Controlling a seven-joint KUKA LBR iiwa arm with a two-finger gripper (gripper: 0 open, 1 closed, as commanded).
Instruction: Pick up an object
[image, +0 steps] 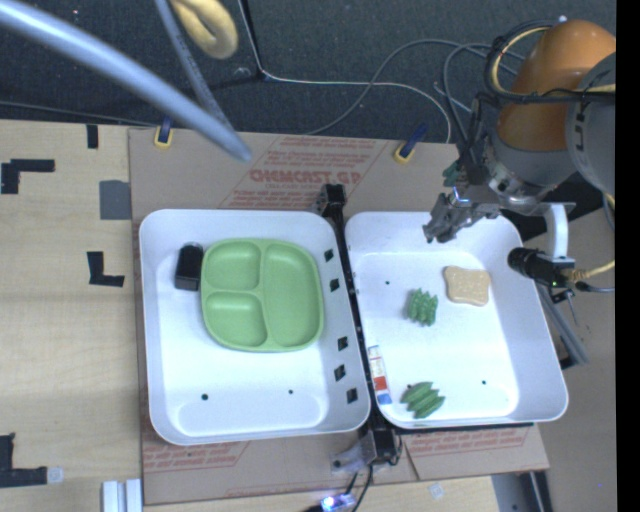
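The right bin (500, 395) holds a tan bread-like piece (467, 286), a green bumpy vegetable (423, 306) near its middle and a green pod-shaped piece (423, 399) near its front. My gripper (447, 224) hangs over the bin's far edge, up and to the left of the tan piece, apart from every object. Nothing shows between its fingers. The left bin (240, 415) carries a green divided plate (263, 295) and a small black block (189, 266) at the plate's left.
A black divider with clips (343, 300) runs between the two bins. Cables (400, 75) trail across the dark back area. A grey pole (130, 75) crosses the upper left. Cardboard (300, 165) lies under the bins.
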